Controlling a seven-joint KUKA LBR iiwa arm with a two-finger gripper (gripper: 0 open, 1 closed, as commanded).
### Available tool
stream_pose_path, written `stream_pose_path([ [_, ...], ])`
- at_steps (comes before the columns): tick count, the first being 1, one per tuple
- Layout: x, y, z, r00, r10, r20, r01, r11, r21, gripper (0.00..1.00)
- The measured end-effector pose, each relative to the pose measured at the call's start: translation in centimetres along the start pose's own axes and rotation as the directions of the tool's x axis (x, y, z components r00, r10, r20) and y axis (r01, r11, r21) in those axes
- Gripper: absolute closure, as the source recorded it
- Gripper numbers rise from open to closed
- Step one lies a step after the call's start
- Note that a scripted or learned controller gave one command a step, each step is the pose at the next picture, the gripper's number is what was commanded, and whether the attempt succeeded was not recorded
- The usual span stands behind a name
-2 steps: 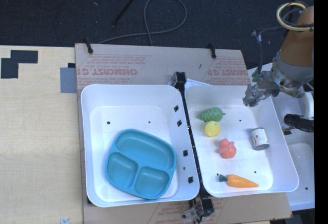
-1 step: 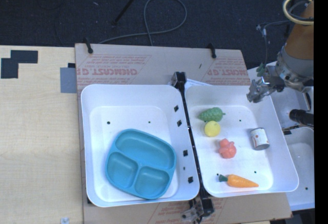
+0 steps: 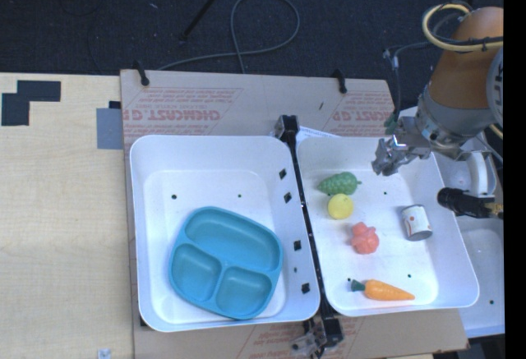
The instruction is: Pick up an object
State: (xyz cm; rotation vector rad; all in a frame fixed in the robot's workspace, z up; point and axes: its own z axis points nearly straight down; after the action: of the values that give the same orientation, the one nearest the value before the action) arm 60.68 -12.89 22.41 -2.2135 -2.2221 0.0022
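Note:
The right bin [image 3: 448, 263] holds a green leafy toy [image 3: 339, 182], a yellow ball-like fruit [image 3: 340, 205], a pink-red berry toy [image 3: 364, 238], an orange carrot [image 3: 386, 291] and a small white can with a dark end [image 3: 417, 222]. My gripper [image 3: 386, 158] hangs over the bin's upper right part, right of the green toy and apart from it. Nothing shows between its fingers. The arm with its orange band [image 3: 470, 53] comes in from the upper right.
The left bin [image 3: 148, 185] holds a blue divided tray [image 3: 226, 261]. A black divider [image 3: 296, 209] runs between the bins. Cardboard lies under both bins, a wooden benchtop [image 3: 57, 226] to the left, and cables on the dark floor behind.

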Motion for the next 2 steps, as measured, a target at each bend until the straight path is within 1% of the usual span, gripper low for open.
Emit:
stream_pose_path([
  [1,6.0,-1.1,-0.6,1.0,-0.001,-0.001,0.001,1.0,0.0,1.0],
  [2,12.2,-2.1,-0.2,1.0,-0.001,0.0,0.001,1.0,0.001,1.0],
])
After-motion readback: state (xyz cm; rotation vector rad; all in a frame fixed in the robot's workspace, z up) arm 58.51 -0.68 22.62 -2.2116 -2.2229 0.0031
